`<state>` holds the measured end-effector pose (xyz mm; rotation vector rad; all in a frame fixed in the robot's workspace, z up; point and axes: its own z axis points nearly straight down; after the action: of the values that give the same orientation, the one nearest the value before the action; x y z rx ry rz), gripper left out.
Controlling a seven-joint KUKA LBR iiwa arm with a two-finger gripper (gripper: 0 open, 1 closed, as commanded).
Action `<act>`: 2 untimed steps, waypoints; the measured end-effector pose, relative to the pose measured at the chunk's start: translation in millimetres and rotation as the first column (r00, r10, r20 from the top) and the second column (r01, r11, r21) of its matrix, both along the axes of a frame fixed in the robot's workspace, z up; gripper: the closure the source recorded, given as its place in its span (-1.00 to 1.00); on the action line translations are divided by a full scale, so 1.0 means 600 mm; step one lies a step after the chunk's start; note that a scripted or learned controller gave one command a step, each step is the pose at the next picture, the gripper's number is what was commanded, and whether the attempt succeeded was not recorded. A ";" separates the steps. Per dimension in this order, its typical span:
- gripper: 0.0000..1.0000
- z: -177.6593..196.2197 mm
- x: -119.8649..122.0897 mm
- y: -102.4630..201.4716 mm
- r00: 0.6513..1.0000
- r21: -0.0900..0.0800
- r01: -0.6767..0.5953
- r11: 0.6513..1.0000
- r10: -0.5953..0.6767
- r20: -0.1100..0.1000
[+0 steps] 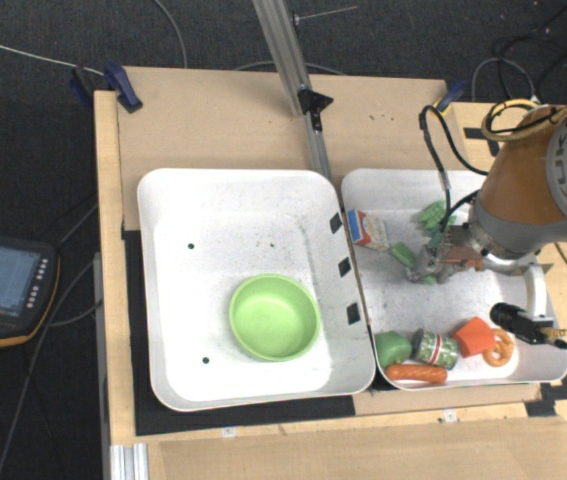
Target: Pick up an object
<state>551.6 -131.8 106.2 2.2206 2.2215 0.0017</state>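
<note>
The left bin (163, 268) on the table (213, 118) carries a light green bowl (274, 316), lying toward its near right corner and well apart from the arm.

In the right bin (383, 193), a small red-and-white carton (368, 230) lies near the left wall, its long axis running roughly across the bin. Just right of it a small green piece (404, 255) lies on the bin floor, slanting down toward the right, and its right end comes up just beside the tool (431, 268). Above the tool sits another green item (432, 215), partly hidden by cables, too blurred to name.

The tool hangs low over the middle of the right bin, at the end of the grey and orange arm (533, 188) that reaches in from the right. Whether it is released or clenched cannot be told; the view is too coarse there, and nothing can be seen to be gripped.

Along the near wall lie a green rounded toy (393, 347), a small can (435, 349), an orange carrot-like piece (417, 373) and an orange-red object (485, 340), all well below the tool.

By judgement, the likeliest target is the small green piece: it lies immediately to the tool's left and slightly up, so the coming move turns on a short shift leftward, with the grip set across the piece's slanted length.
</note>
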 end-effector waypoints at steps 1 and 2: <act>1.00 0.105 0.005 0.004 1.000 -0.001 0.000 1.000 0.000 0.005; 1.00 0.178 0.004 -0.005 1.000 -0.001 0.000 1.000 0.000 0.003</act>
<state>553.8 -134.6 212.7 2.2187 2.2189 0.0044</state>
